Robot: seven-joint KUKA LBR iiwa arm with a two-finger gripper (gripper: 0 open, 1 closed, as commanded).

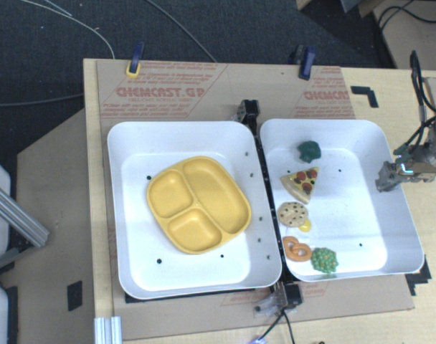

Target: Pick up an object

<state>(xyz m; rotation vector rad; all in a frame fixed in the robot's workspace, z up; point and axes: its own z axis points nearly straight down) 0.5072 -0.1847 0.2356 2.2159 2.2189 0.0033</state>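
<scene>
Several toy foods lie along the left side of the right bin. From back to front they are a dark green piece, a pizza slice, a round cookie, a small yellow bit, a pretzel and a green broccoli. My gripper hangs at the right rim of that bin, well apart from all the toys, and I see nothing held in it.
A yellow divided plate lies in the left bin. A black divider clip sits where the bins meet at the back. Cables run along the right edge of the bench.
</scene>
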